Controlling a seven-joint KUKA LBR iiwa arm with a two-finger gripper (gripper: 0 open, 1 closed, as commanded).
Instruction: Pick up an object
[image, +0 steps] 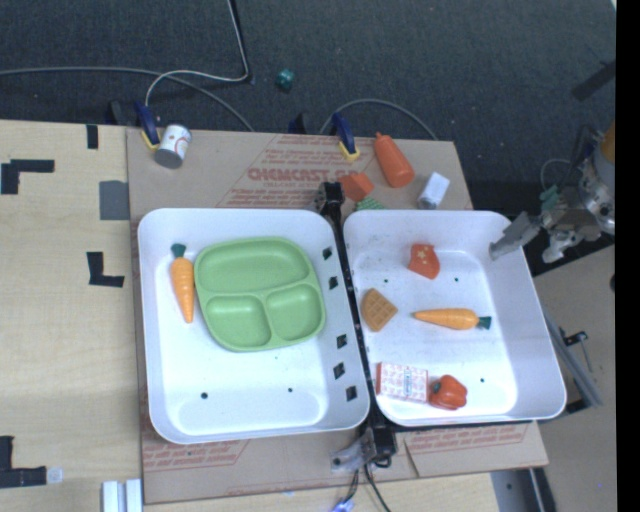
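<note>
Five objects are lying in the right bin (520, 330), left of and below the gripper (560, 225): one carrot (448, 319), one strawberry (424, 261), one waffle (378, 309), one red pepper (448, 392), one printed packet (401, 381), its writing unreadable. Another carrot (182, 286) is sitting farther left beside one green plate (260, 293). Cardboard (290, 172) is reading "CHEMCAST".

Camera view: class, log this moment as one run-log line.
tool: over right bin's far-right rim | holding: nothing seen | nearest item: strawberry | stage: approach
</note>
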